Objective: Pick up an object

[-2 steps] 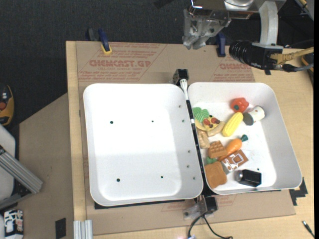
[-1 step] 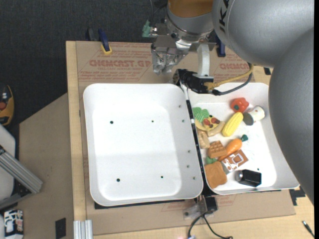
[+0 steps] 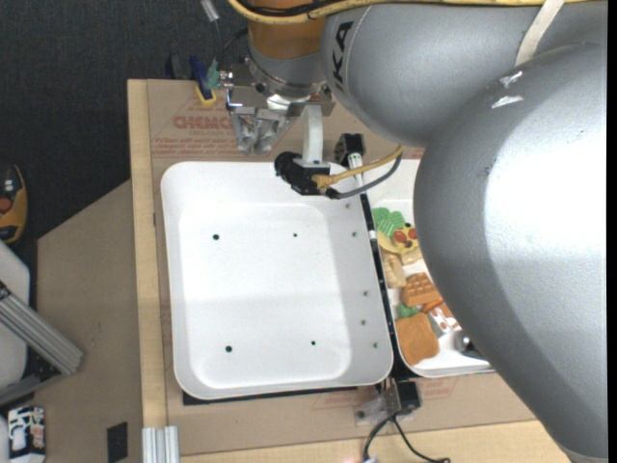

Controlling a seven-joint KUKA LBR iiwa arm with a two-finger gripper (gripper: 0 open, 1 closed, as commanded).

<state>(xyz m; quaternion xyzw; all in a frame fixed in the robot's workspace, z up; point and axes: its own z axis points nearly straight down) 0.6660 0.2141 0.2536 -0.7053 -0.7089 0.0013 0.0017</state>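
- The pincer [image 3: 258, 135] hangs over the tabletop's [image 3: 164, 258] far edge, just beyond the far rim of the left bin [image 3: 260, 287], below the orange band of the arm [image 3: 463, 75]
- I cannot tell how its fingers stand; they blur into the grey hardware at the wrist, and nothing can be seen held between them
- The things worth picking lie in the right bin [image 3: 439, 367], toward the tabletop's right side: a green piece [image 3: 390, 224] at the far end, a brown waffle-like piece [image 3: 418, 288] in the middle, and a tan rounded piece [image 3: 417, 338] nearest the near edge, with small bits I cannot make out among them
- The arm's bulk covers much of that bin, so more may lie beneath it
- The step in hand, as I judge it, is choosing a target and bringing the pincer across the divide between the bins
- To do it well: aim for a piece that sits apart from its neighbours, such as the tan rounded one, come down plumb, and straddle its narrow side
- The pieces crowd the bin's left wall, so a finger could catch the rim; keep the approach inboard of it
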